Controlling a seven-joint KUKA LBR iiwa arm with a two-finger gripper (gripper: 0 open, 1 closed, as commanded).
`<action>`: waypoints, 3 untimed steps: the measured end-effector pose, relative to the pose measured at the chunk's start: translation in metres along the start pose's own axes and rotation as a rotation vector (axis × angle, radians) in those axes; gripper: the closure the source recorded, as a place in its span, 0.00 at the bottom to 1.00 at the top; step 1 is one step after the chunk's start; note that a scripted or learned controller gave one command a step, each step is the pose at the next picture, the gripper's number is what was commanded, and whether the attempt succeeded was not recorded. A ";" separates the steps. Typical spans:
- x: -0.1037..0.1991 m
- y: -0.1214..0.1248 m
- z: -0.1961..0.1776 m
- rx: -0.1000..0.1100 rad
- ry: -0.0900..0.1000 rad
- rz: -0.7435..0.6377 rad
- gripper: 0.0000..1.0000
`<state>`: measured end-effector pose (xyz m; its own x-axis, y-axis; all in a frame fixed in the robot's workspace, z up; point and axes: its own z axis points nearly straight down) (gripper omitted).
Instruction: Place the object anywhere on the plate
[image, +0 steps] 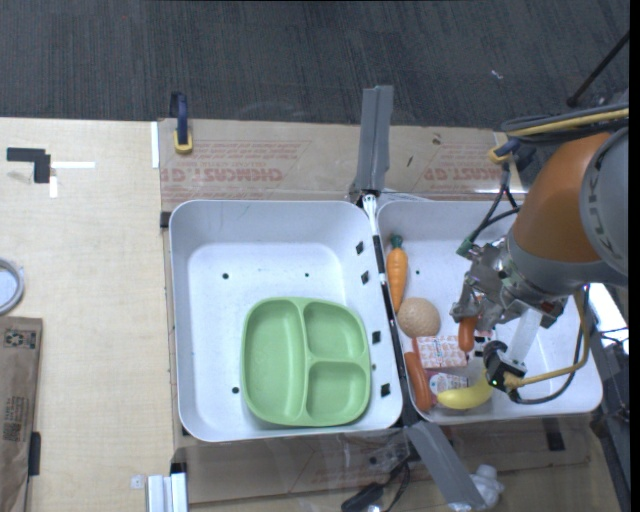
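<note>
A light green divided plate (305, 360) lies in the left bin (200, 300), toward its front. My gripper (472, 318) is low in the right bin (440, 235), right of a beige round object (419, 317). A small orange-red piece (466, 336) shows directly at the gripper's tip, and I cannot make out whether it is held. The wrist hides the bin floor behind it.
The right bin also holds a carrot (397, 273) along its left wall, a red-and-white packet (439, 352), a red sausage (418, 381) and a banana (465, 397) at the front. A raised divider (381, 290) separates the two bins. A cable (550, 375) loops by the wrist.
</note>
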<state>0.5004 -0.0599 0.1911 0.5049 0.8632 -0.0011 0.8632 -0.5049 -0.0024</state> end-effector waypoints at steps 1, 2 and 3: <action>0.082 -0.023 0.001 0.002 -0.003 0.074 1.00; 0.146 -0.090 0.039 0.003 -0.004 -0.158 1.00; 0.170 -0.102 0.090 -0.019 0.009 -0.024 1.00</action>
<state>0.4976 0.1381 0.1012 0.4841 0.8750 0.0075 0.8748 -0.4841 0.0167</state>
